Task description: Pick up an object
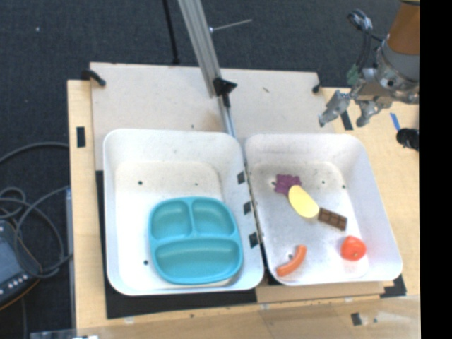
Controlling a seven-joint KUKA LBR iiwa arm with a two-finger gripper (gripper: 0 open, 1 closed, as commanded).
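My gripper (347, 113) hangs above the far right corner of the right bin (374, 189), fingers spread open with nothing between them. Inside that bin lie a purple piece (284, 183), a yellow oval object (304, 203) touching a brown bar (332, 219), a red tomato-like ball (353, 248) near the front right, and an orange sausage-shaped piece (292, 260) at the front. All these things sit well below and in front of the gripper.
The left bin (123, 161) holds a teal divided plate (194, 240). A slanted metal post (201, 37) rises from between the bins at the back. Cables lie on the dark floor at the left.
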